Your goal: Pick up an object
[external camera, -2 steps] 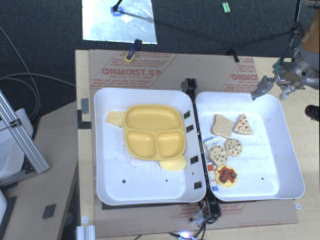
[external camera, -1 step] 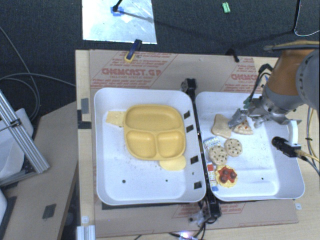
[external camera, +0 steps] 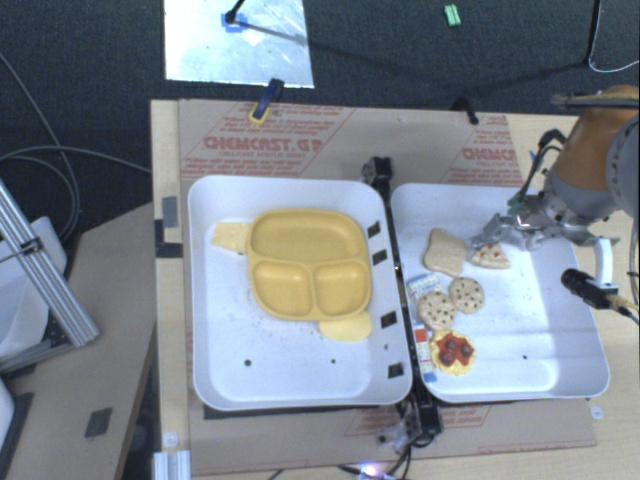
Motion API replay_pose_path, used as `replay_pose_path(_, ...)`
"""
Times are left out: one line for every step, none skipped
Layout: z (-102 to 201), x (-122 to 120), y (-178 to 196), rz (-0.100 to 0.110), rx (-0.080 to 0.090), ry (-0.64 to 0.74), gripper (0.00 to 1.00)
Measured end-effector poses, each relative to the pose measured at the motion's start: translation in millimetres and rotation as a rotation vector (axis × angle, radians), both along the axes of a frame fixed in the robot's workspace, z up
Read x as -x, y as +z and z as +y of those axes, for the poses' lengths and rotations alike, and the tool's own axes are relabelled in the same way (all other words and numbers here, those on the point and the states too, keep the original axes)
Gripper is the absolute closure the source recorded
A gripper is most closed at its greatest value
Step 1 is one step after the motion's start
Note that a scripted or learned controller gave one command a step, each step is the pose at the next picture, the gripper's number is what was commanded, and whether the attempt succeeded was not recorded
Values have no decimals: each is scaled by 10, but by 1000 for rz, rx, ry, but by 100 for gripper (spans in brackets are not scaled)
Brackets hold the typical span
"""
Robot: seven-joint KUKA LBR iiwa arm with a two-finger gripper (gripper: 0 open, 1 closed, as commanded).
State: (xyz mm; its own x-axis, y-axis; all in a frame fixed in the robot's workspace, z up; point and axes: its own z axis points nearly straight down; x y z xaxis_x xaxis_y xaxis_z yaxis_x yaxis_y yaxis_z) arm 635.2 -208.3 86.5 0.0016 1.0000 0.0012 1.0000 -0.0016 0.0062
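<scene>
Cardboard (external camera: 300, 133) under both bins reads "CHEMCAST GP".

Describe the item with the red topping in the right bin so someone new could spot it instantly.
Start at the right shallow white bin and go to its near left corner. There lies a small round yellow toy pastry with a red centre, just below the two brown speckled toy cookies. It is the one round piece with a bright red blob on a yellow base; the cookies are tan with dark dots.

Two bins (external camera: 300, 193), two cookies (external camera: 466, 294).
</scene>
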Motion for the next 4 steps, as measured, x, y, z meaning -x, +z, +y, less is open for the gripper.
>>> replay_pose_path(423,-362,-4,0,1,10,0)
replay_pose_path(1109,-344,-16,4,-1,12,0)
replay_pose_path(1262,-81,-20,7,0,7,0)
replay_pose_path(1162,464,-25,10,1,1,0)
